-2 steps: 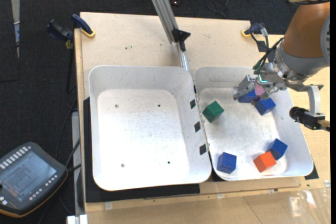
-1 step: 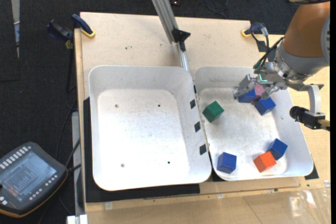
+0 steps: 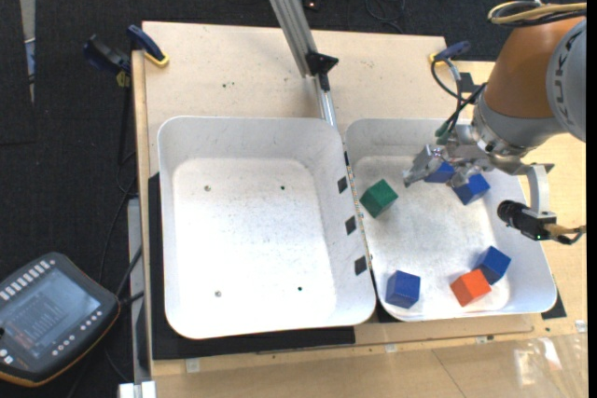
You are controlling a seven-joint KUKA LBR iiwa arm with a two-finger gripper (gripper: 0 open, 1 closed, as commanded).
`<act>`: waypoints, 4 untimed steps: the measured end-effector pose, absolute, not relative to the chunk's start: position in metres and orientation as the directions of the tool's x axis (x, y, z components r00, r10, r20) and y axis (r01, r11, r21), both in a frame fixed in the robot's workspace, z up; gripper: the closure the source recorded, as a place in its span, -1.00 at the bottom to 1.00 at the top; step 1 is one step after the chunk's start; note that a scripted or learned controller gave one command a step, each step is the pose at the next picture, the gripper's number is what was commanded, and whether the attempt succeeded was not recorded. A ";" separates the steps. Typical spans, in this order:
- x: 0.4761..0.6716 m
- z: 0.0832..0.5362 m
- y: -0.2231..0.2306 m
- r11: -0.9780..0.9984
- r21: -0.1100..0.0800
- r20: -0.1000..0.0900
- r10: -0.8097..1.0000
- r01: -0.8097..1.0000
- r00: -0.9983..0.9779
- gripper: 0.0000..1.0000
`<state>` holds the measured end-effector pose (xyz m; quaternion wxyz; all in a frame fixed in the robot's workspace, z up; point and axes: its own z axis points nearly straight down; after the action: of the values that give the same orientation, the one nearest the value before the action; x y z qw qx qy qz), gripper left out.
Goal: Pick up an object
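My gripper (image 3: 431, 167) hangs over the back of the right bin (image 3: 438, 133), under the orange-banded wrist. A blue cube (image 3: 472, 188) lies right beside it on its near right side, partly covered by the gripper body. To the gripper's left, a green cube (image 3: 379, 198) sits near the divider between the bins. Along the front of the right bin lie another blue cube (image 3: 403, 287), an orange cube (image 3: 470, 286) and a third blue cube (image 3: 495, 262) touching the orange one.
The left bin (image 3: 177, 144) lies beside the right one on the pale bench. A slanted metal pole (image 3: 284, 0) comes down to the back edge between the bins. A teach pendant (image 3: 47, 317) lies at the lower left, off the bench.
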<state>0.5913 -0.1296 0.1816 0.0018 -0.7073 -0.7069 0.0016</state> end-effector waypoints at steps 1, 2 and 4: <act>0.585 0.132 -0.121 -0.001 -0.005 0.001 1.000 1.000 0.001 -1.00; 0.592 0.120 -0.123 0.001 0.022 -0.005 1.000 1.000 -0.001 -1.00; 0.593 0.191 -0.119 0.003 0.007 -0.002 1.000 1.000 -0.003 1.00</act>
<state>0.5935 -0.1186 0.1915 -0.0029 -0.7059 -0.7083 -0.0018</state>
